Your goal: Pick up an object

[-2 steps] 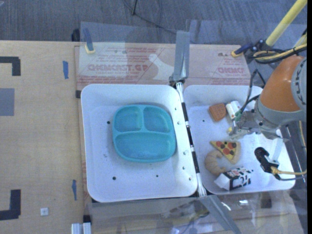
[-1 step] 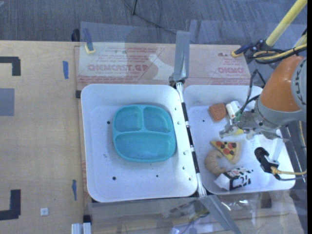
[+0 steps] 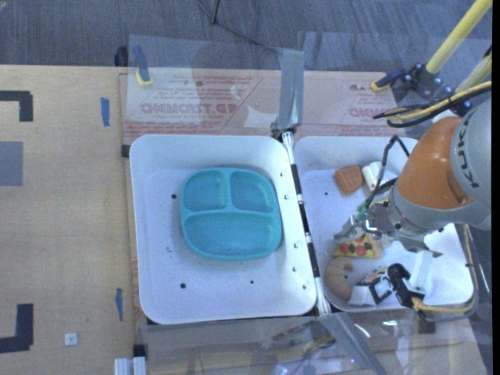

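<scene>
Grey carpet floor [image 3: 78, 14] runs along the top. Below it we see a pale wooden bench [image 3: 62, 233] with black tape marks [image 3: 22, 104] at the far left and small blue tape bits [image 3: 105, 111] nearer the bins. A cardboard sheet [image 3: 203, 104] lies under the bins' far edge.

The left bin [image 3: 152, 287] holds a teal divided plate [image 3: 231, 212], lying flat near its middle. A grey tape strip [image 3: 291, 84] runs up from the seam between the bins.

The right bin [image 3: 328, 151] holds the pickable things, bunched in its left half: a tan square cracker-like piece [image 3: 348, 180] near the far wall, a pizza-slice toy [image 3: 358, 248] at mid-bin, and a round beige doughnut-like piece [image 3: 341, 276] just beside it toward the near wall.

The arm [image 3: 430, 178] reaches in from the right, its orange band over the right bin's right half and the wrist angled down and left. The gripper [image 3: 361, 223] sits low over the left part of the bin, just above the pizza-slice toy and between it and the cracker-like piece. We cannot tell whether the claw is wide or narrow, and nothing shows as held in it.
</scene>
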`<state>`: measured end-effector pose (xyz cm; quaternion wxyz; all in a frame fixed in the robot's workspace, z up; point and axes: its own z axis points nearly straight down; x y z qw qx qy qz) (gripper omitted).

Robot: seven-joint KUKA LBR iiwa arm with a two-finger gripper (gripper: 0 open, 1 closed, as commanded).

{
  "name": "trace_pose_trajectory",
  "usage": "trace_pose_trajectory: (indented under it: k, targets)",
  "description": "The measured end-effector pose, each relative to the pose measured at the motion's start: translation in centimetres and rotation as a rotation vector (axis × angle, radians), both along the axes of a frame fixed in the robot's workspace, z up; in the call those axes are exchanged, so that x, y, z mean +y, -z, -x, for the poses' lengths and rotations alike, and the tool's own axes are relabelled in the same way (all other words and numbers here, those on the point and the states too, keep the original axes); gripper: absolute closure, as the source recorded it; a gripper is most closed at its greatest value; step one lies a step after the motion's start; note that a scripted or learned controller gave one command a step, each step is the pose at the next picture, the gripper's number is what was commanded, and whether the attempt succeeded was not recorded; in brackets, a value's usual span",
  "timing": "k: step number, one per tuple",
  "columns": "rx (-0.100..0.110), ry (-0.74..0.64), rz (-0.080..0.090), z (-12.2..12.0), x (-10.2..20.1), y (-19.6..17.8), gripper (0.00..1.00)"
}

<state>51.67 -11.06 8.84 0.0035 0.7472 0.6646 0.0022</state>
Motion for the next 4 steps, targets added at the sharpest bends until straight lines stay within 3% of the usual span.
trace_pose_trajectory:
  k: [1, 2, 3, 4]
  targets:
    - [-0.004, 0.006, 0.002, -0.1, -0.2, -1.0, 1.00]
    - [0.007, -0.056, -0.001, -6.9, 8.8, -17.1, 1.00]
    - [0.008, -0.530, 0.000, -9.4, 3.5, -9.7, 1.00]
    - [0.004, -0.404, 0.002, -15.1, 8.1, -15.3, 1.00]
